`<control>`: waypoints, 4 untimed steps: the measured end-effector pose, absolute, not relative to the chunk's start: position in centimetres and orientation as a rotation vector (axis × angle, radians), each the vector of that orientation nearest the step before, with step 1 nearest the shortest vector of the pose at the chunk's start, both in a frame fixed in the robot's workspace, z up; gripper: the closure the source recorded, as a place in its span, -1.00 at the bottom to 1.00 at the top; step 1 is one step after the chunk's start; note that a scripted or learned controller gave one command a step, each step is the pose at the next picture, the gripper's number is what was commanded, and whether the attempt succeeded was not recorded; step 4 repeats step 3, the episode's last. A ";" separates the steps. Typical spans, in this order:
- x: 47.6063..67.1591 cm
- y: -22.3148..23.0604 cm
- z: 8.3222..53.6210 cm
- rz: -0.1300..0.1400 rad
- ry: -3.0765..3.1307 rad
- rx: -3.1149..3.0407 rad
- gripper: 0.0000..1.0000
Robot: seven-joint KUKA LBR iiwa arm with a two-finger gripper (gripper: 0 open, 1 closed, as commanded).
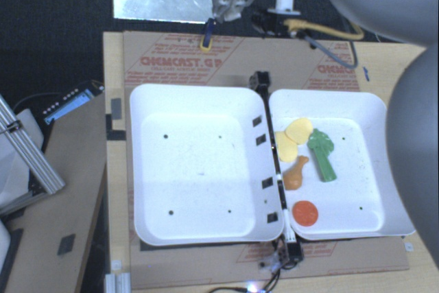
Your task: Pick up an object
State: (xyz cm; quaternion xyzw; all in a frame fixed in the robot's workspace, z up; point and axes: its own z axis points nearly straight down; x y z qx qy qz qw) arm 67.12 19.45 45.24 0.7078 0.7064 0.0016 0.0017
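**Mia:** What is in the two white bins?

**Dad:** The left bin (199,168) has only little dark dots on its smooth floor. The right bin (357,209) has four toys, all near its left side, close to the black strip (271,154) between the bins.

**Mia:** Which toys?

**Dad:** A green broccoli (322,156), a yellow chip (293,136) that looks like two round flat pieces, an orange-brown drumstick (296,173) and a red-orange round disc (305,213). They look like smooth plastic.

**Mia:** Which way does the broccoli point?

**Dad:** It lies flat. Its bumpy head points to the top of the frame and its stem points down and a bit right. The chip is just left of its head. The drumstick is just left of its stem, fat end down-left.

**Mia:** Where is the claw?

**Dad:** The gripper (226,7) is at the top middle, over the cardboard (178,62), well away from the toys. Its shiny metal tips look close together, with nothing between them.
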 end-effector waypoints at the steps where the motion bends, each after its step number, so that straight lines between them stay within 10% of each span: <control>1: 66.9 13.1 44.5 0.001 2.217 2.224 1.00; 2: 58.9 17.6 36.5 -0.011 2.234 2.218 1.00; 3: 63.4 18.0 41.3 0.012 2.223 2.214 1.00; 4: 63.4 18.0 41.3 0.012 2.223 2.214 1.00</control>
